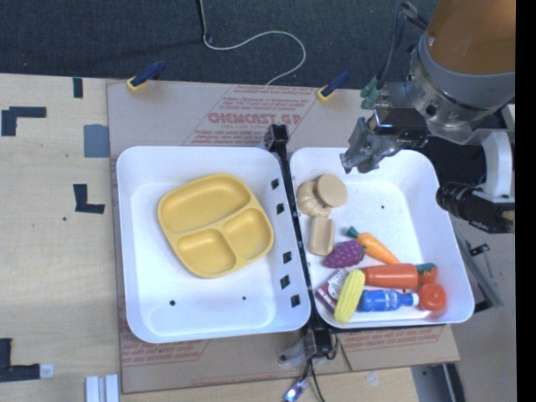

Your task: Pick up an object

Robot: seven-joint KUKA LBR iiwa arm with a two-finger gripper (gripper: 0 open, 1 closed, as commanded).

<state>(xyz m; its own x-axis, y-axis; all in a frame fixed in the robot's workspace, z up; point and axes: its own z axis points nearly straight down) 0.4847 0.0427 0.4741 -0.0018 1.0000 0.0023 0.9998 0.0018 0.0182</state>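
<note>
The right bin holds toy food: tan cookie-like pieces, a tan cylinder, purple grapes, an orange carrot, a yellow corn cob, a red sausage-like piece, a blue and white tube and a red tomato. My gripper hangs above the bin's back left part, just right of the cookie pieces. Nothing shows between its fingers. The grey arm with its orange band comes in from the upper right.
The left bin holds a yellow compartment plate. A black divider runs between the bins. Both bins rest on a cardboard sheet held by clamps. A white cable lies behind it.
</note>
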